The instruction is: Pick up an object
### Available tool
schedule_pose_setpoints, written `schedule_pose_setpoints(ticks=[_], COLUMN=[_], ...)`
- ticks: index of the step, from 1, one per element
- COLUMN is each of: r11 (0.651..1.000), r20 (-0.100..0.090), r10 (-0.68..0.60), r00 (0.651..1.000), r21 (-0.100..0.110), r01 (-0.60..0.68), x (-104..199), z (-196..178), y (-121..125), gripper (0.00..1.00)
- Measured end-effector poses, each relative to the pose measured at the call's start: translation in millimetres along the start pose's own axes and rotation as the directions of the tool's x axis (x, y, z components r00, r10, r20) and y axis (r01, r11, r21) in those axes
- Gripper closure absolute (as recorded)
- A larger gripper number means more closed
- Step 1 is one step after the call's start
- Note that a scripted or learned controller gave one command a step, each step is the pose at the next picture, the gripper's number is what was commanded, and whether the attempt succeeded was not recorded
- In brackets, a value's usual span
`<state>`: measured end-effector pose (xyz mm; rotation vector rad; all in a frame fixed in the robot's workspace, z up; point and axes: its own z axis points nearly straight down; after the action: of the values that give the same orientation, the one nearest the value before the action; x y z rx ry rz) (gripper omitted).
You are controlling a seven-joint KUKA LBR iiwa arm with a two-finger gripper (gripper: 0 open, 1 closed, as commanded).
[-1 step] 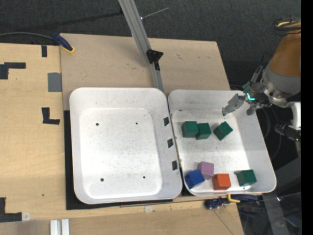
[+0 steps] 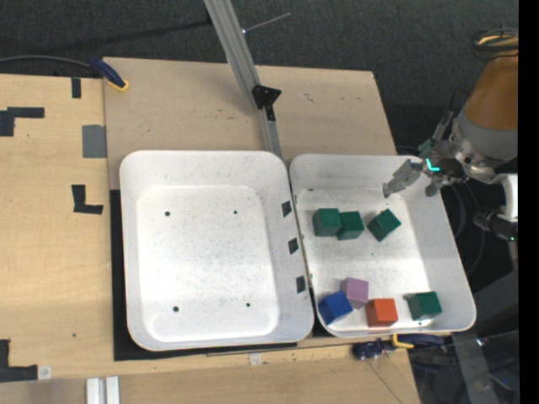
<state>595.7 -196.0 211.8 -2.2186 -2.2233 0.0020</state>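
The right bin [image 2: 345,175] holds several small blocks. Three green ones lie in its middle: two touching [image 2: 327,221] [image 2: 350,225] and a third tilted one [image 2: 384,224] just to their right. Along the front edge sit a purple block [image 2: 357,289], a blue block [image 2: 335,306], an orange block [image 2: 382,311] and another green block [image 2: 424,305]. My gripper [image 2: 418,180] hovers over the bin's back right corner, above and to the right of the tilted green block. Its fingers are spread, with nothing between them.
The left bin [image 2: 202,242] lies beside the right one, its floor bare white. A slanted metal rail [image 2: 244,57] runs from the top of the view down to the gap between the bins. Cables hang past the bench's right edge.
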Motion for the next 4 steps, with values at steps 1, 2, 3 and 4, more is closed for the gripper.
schedule_pose_setpoints(ticks=[1,2,3,4], r11=[1.0,1.0,1.0,1.0], r20=[-0.001,-0.001,-0.001,0.0], r10=[0.001,0.001,-0.001,0.0], r00=[1.0,1.0,1.0,1.0], r21=[0.006,0.005,0.002,-0.004], r01=[-0.001,-0.001,0.001,0.0], x=[-5.7,-4.6,-4.1,-2.7], z=[61.3,115.7,102.6,50.3], y=[-5.9,-7.3,-5.9,-4.0], gripper=[0.0,0.0,1.0,1.0])
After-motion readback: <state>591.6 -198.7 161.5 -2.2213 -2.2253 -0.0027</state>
